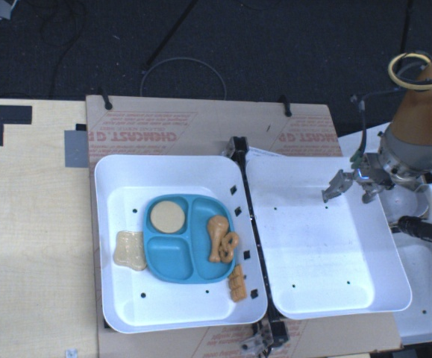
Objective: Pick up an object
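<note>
A blue divided plate point(172, 258) lies in the left bin point(119, 177). On it rest a round tan biscuit point(167, 216) and a brown twisted pastry point(221, 239). A pale bread slice point(130, 250) lies against the plate's left edge. A small brown piece point(236, 283) sits by the plate's lower right corner. My gripper point(351, 191) hangs over the right bin's point(312, 274) upper right part, far from all of these. It is open with nothing between its fingers.
The two white bins stand side by side on a cardboard sheet point(201, 129), joined by a black clip strip point(247, 222). A pale wooden bench top point(29, 230) extends to the left. The arm's grey body point(409, 136) stands at the right edge.
</note>
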Available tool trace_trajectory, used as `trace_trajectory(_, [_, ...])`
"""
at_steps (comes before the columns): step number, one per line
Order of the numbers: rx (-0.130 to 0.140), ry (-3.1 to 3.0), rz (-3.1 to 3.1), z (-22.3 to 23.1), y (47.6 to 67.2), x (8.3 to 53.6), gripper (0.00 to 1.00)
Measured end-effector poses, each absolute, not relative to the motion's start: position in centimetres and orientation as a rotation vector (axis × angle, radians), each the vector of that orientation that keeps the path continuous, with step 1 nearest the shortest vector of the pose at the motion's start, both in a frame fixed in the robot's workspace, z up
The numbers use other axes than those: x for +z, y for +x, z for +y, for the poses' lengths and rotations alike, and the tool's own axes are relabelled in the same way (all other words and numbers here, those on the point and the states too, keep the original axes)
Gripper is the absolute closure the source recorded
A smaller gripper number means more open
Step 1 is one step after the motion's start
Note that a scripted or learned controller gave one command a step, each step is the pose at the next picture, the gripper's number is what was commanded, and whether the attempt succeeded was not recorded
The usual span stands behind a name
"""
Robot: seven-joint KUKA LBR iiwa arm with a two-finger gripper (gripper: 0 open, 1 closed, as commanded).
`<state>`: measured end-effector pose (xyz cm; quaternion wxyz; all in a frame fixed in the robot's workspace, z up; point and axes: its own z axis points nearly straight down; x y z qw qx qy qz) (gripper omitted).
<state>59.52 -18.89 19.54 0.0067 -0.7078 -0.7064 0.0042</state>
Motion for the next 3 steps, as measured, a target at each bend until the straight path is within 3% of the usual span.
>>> trace_trajectory(1, [0.002,-2.219,-2.220,-18.9,59.8,20.3,0.00])
trace_trajectory(2, [0.005,-2.217,-2.218,-18.7,59.1,15.7,0.00])
trace_trajectory(3, [0.006,-2.217,-2.217,-18.9,59.9,10.0,0.00])
